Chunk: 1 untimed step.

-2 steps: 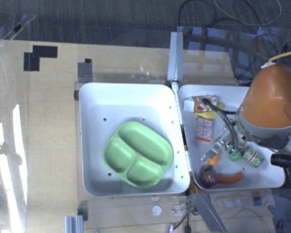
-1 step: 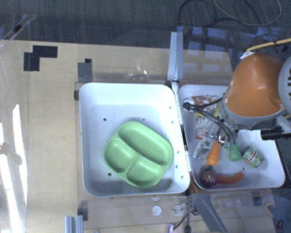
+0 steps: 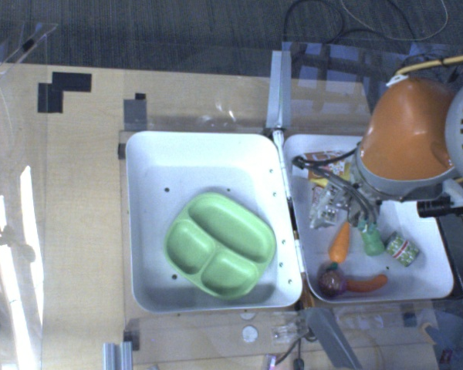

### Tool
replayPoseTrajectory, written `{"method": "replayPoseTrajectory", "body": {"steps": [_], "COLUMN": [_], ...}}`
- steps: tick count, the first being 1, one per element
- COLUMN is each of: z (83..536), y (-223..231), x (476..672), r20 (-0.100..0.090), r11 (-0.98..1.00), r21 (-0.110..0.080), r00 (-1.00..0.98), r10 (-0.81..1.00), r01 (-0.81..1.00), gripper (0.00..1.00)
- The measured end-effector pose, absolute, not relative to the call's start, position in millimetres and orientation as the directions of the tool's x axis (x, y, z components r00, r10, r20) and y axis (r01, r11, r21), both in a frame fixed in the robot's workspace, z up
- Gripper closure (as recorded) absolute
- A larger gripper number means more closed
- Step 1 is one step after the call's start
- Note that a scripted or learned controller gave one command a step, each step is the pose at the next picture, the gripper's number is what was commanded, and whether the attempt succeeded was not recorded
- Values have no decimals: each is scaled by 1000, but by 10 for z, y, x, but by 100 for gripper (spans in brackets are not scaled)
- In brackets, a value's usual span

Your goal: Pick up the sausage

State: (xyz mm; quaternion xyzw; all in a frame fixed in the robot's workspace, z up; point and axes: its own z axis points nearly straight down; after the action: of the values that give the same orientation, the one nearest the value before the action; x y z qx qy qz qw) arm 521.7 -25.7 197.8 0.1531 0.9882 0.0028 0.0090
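Camera view, from above at a slant, gives us two white bins side by side: the left bin [image 3: 143, 206] carries a green divided plate [image 3: 220, 243], and the right bin [image 3: 440, 280] holds a scatter of small things. The sausage [image 3: 366, 284], reddish-orange and lying flat, sits near the front wall of the right bin, just beside a dark purple item [image 3: 331, 281] to its left. A carrot [image 3: 339, 243] lies a little behind it, a green bottle [image 3: 372, 241] beside that, and a small can [image 3: 402, 250] toward the right. The arm's orange band [image 3: 409, 137] looms over the back of the right bin, and the gripper [image 3: 346, 199] hangs below it among clear packaging, well behind the sausage. Whether its fingers are spread or pressed together we cannot tell; cables and wrappers clutter that spot. Nothing shows between them. We judge the task barely begun: the sausage rests on the bin floor, and the reach, the closing and the lift are all left to do.
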Motion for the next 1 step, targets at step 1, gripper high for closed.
{"method": "replayPoseTrajectory", "body": {"steps": [1], "z": [1863], "y": [-42], "x": [5444], "r20": [-10], "r11": [997], "r21": [1], "r00": [-997], "r10": [-81], "r01": [-81], "gripper": [100]}}
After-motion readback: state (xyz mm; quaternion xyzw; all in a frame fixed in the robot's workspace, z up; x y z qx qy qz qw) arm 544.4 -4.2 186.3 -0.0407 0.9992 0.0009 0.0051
